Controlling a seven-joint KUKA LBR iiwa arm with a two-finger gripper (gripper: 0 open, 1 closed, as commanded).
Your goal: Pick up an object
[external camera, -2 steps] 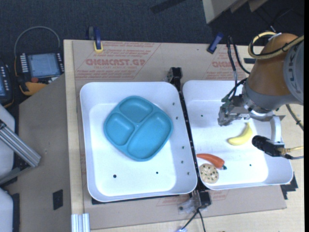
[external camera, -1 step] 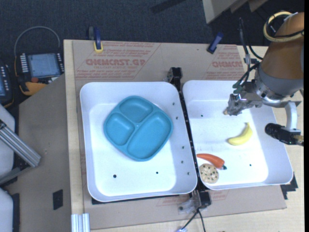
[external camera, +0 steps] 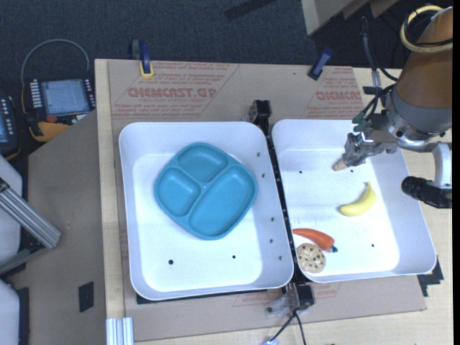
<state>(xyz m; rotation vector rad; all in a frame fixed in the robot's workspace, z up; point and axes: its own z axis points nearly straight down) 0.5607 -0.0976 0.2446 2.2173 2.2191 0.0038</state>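
My gripper [external camera: 351,154] hangs low over the far part of the right bin [external camera: 410,261], reaching in from the right. A small tan tip [external camera: 339,166] shows just below it, and I cannot make out what it is. A yellow banana [external camera: 358,202] lies on the bin floor a short way in front of the gripper. Nearer the bin's front left corner are a red pepper [external camera: 314,237] and a round speckled cookie [external camera: 310,258], touching each other.
In the left bin [external camera: 136,192] a blue divided plate [external camera: 206,190] lies flat at the middle. A black divider [external camera: 274,192] runs between the two bins. The arm's grey and orange body [external camera: 424,85] looms over the right bin's far right corner.
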